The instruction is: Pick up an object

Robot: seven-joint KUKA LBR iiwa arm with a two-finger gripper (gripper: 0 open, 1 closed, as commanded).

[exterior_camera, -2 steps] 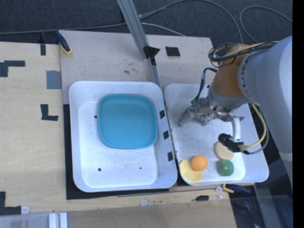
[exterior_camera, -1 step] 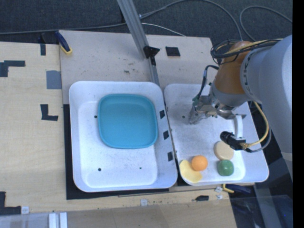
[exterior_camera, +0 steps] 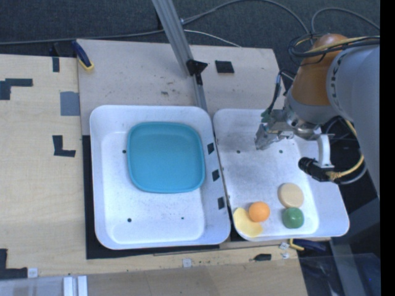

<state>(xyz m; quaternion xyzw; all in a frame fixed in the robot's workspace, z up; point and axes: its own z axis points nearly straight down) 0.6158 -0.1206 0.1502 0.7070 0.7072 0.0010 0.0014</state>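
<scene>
Near edge, right bin [exterior_camera: 244, 165]: four small items clustered along its near rim. Left to right: a pale yellow flat piece [exterior_camera: 245, 224] at the near-left corner, an orange ball [exterior_camera: 258, 211] resting against or on its right part, then a green ball [exterior_camera: 292, 217], with a cream round piece [exterior_camera: 291, 195] just behind the green one, touching or nearly so.

Left bin [exterior_camera: 102, 165]: holds a blue squarish plate [exterior_camera: 165, 156], lying flat, toward the far side of the bin floor.

Between and behind the bins, a grey metal post [exterior_camera: 179, 39] slants up toward the far edge.

Right bin, far part: gripper [exterior_camera: 266, 142] hangs low over the speckled floor, well apart from the four items. Fingers point down and left; nothing seen between them. How far apart the jaws stand, cannot tell. Grey arm [exterior_camera: 355, 97] with orange band [exterior_camera: 311, 82] comes in from the right.
</scene>
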